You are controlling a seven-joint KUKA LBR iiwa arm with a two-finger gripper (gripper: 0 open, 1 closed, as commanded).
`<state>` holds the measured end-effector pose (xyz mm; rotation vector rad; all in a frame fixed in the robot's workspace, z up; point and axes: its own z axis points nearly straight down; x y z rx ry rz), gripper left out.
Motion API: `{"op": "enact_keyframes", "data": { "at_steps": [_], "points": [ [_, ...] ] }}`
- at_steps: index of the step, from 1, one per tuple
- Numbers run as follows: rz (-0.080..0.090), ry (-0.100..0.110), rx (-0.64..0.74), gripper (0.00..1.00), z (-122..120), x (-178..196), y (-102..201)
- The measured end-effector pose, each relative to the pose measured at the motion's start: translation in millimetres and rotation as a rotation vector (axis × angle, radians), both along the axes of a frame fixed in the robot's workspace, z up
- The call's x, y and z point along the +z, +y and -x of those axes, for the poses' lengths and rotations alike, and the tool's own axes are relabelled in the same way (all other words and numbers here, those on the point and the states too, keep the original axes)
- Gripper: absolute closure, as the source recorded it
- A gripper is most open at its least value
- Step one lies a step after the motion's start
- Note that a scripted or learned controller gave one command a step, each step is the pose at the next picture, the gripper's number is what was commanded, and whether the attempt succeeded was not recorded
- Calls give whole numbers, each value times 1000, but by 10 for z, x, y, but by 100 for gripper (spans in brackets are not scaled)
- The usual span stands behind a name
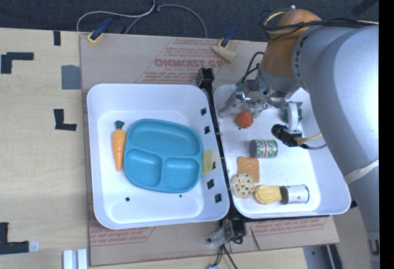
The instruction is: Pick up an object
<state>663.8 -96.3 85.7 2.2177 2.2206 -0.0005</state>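
My gripper (246, 105) hangs over the far left part of the right bin (320, 169), below the orange wrist band. Its fingers are spread open, one to each side, with nothing between them. A small red ball-like fruit (245, 119) lies on the bin floor just in front of the fingertips, apart from them. Closer to the camera lie a green can (263, 148) on its side, an orange cracker (248, 167), a chocolate-chip cookie (242, 186), a yellow piece (266, 194) and a white bottle (297, 194).
The left bin (104, 101) holds a blue divided plate (163, 156), a carrot (117, 146) to its left and a small yellow piece (208, 162) by the shared wall. The grey arm covers the right bin's far right corner.
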Motion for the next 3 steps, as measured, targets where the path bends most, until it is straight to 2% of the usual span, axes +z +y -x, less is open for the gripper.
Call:
{"op": "enact_keyframes", "data": {
  "at_steps": [1, 2, 3],
  "points": [
    [0, 0, 0, 100, -3, 102, -1],
    [1, -1, 1, 0, -4, 103, 0],
    [0, -3, -1, 0, 513, 9, -1]
  ]
}}
